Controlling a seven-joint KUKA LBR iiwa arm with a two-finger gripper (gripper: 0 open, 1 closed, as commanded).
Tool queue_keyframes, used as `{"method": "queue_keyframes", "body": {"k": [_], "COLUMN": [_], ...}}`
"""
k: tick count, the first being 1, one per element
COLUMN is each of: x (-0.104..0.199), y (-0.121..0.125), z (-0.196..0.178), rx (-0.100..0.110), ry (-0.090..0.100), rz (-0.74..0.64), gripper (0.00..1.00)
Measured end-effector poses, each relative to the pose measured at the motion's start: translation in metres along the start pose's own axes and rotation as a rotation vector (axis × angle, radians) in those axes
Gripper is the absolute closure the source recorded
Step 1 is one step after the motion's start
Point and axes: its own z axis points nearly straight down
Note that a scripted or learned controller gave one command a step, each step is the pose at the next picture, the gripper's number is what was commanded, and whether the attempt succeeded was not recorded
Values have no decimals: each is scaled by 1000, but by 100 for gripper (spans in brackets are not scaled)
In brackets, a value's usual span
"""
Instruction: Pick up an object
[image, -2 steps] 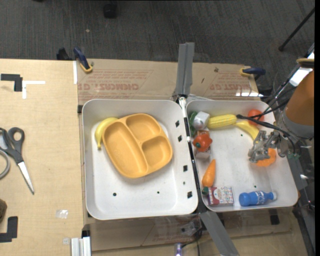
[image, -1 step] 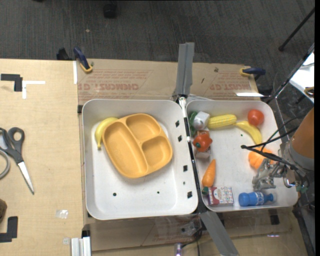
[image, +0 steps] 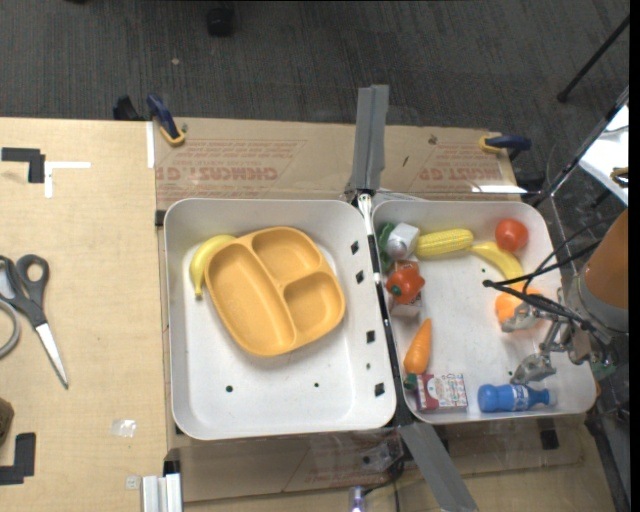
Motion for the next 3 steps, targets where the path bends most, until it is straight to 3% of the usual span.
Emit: {"method": "queue_keyframes", "body": {"k": [1, 2, 3], "x": [-75, -142, -116], "y": [16, 63, 77], "z": [9, 12, 10], "rx": [-6, -3, -3], "ry": [29, 40, 32], "rz": [48, 128, 228], "gripper": [0, 0, 0]}}
